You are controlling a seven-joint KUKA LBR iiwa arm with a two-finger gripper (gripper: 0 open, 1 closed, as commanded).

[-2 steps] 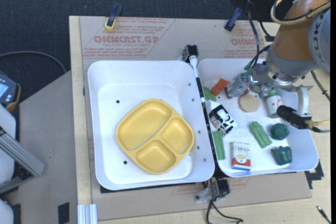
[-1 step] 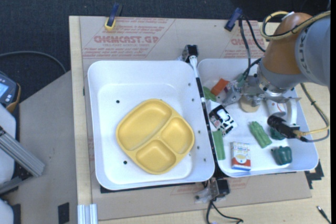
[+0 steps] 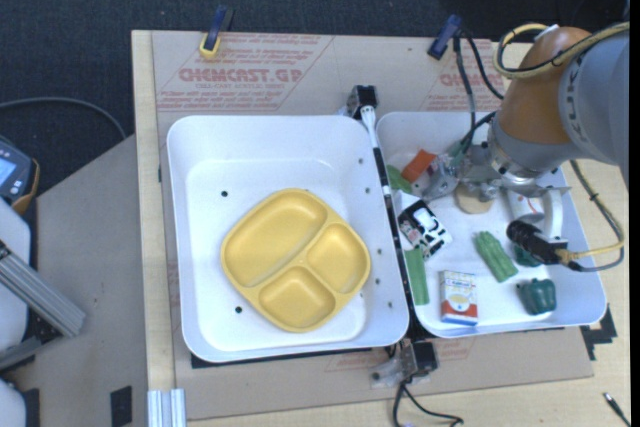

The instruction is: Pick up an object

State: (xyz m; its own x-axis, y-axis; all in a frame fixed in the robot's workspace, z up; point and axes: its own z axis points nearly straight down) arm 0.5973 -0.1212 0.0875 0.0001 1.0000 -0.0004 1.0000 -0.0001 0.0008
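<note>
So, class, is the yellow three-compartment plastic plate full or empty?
Empty. All three compartments of the yellow three-compartment plastic plate show bare yellow bottoms; nothing lies in them.

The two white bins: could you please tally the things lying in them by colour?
Green: 4, scrap, strip, bar, dark lump
Yellow: 1, divided plate
Orange: 1, chunk
Black-and-white: 1, item
White, red and blue: 1, small box
Cream: 1, round piece
Total: 9
</note>
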